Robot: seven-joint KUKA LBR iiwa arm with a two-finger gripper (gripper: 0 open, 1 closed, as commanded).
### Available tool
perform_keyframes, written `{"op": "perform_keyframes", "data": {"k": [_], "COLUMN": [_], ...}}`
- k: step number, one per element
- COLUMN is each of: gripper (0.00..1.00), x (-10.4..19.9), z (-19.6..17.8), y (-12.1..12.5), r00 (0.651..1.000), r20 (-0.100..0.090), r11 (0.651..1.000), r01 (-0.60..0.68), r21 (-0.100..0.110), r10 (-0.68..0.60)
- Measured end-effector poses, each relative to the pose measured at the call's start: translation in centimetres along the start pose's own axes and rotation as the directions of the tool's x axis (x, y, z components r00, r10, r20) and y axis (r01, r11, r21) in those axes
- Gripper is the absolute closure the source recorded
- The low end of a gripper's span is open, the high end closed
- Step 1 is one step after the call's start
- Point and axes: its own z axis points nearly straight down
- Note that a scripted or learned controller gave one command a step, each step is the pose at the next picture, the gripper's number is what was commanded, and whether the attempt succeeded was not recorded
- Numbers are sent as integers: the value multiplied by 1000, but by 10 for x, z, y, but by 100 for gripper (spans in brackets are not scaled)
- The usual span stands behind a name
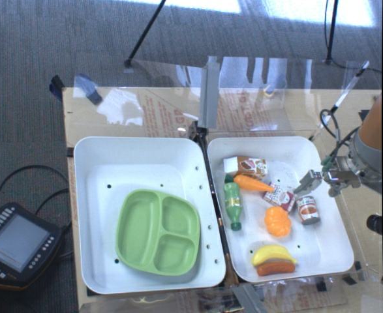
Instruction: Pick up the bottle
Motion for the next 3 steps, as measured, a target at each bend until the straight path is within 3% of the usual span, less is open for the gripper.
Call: {"op": "perform_keyframes", "data": {"k": [1,2,3], "gripper": [100,100,100], "x": [0,64,105], "z": [-9,-214,-213], "y": [0,-30,-6], "r00": [1000,998,833], "r20": [-2,3,3], "r11": [1000,998,833], "r01": [0,66,-553], "r21": [2,-2,-1], "r10": [0,-66,553]}}
